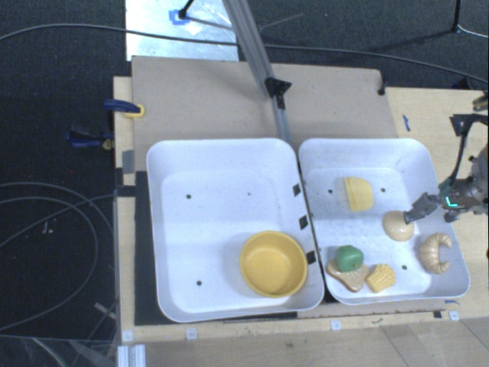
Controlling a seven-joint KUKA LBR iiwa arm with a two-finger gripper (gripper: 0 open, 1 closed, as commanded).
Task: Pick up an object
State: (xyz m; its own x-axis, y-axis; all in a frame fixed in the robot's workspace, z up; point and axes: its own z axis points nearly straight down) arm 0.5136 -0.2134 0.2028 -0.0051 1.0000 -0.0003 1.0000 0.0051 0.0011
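Nothing is lifted yet: the gripper (419, 207) (open or closed, I cannot tell) sits low in the right bin (397, 150), touching or just beside the tan bun (397, 226), so grasp and lift remain.

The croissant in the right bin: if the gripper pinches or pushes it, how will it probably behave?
The croissant looks like a moulded toy, so probably stiff and light. Its curved, ridged shape may let fingers slip off the tapered ends; the thick middle seems safer. Lying flat near the right bin wall, it would likely slide or pivot rather than roll.
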